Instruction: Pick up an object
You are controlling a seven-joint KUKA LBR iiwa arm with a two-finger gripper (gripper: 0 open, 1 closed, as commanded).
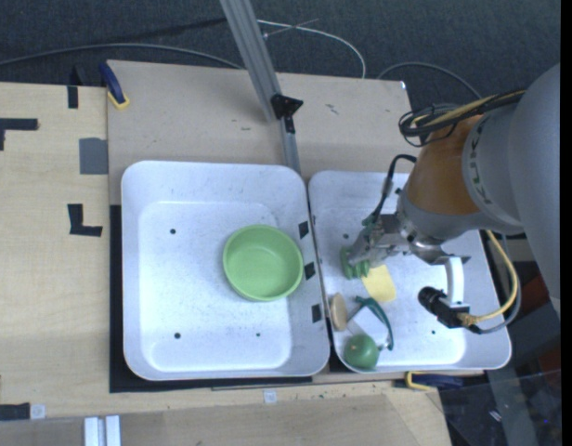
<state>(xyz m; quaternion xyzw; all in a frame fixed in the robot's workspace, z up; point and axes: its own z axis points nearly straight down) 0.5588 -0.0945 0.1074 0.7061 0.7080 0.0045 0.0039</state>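
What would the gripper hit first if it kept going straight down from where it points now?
Most likely the small green object directly beneath the gripper, beside the yellow block in the right white bin. Depth is unclear from this slanted view, so it may already be touching.

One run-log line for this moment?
arm: over right bin | gripper: down at small green object | yellow block: beside | green bowl: left bin

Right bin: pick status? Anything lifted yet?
Done: the hand is down in the right bin, at a green object. In hand: nothing visibly lifted; the grip is unclear. Left: grasp and raise. The yellow piece and green ball lie untouched.
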